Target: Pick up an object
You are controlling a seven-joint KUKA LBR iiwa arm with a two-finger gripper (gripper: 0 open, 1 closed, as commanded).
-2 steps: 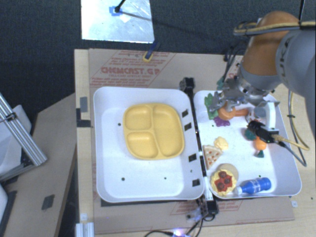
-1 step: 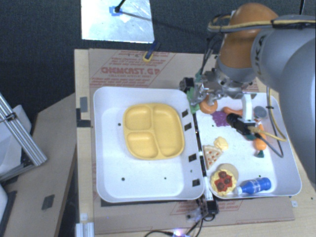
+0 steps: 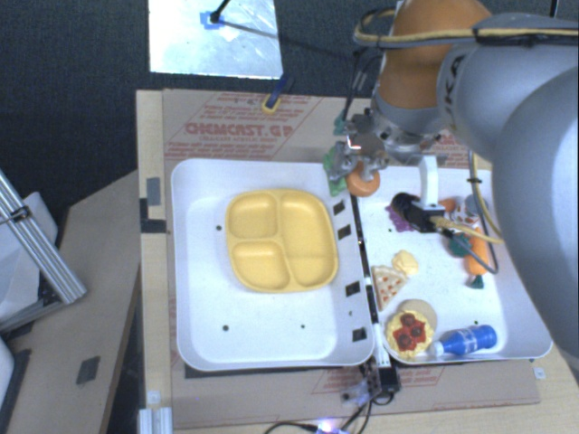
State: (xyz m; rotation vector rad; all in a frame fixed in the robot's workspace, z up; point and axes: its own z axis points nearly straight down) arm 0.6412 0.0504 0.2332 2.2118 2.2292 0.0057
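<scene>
"Orange round piece (image 3: 364, 185), item one; it sits right at the gripper (image 3: 360, 165), over the divider between the left bin (image 3: 199, 315) and the right bin (image 3: 502, 319); is it held?"

"From my screen I cannot tell whether the gripper is clamped on it or merely poised over it; I log the step as the grasp itself, lift unconfirmed; a green scrap (image 3: 336, 184) shows just beside it, on the left-bin side."

"Next move?"

"In my judgement a slow, straight rise, then a check that the piece comes along; failing that, spares in the right bin: carrot (image 3: 477, 253); blue bottle (image 3: 466, 340); pizza slice (image 3: 389, 286)."

"Writing?"

"Red print on the cardboard sheet (image 3: 235, 107) under the bins; I read 'CHEMCAST GP'; smaller lines illegible; bottle label unreadable; yellow divided plate (image 3: 276, 240) in the left bin, no marking that I can see."
</scene>
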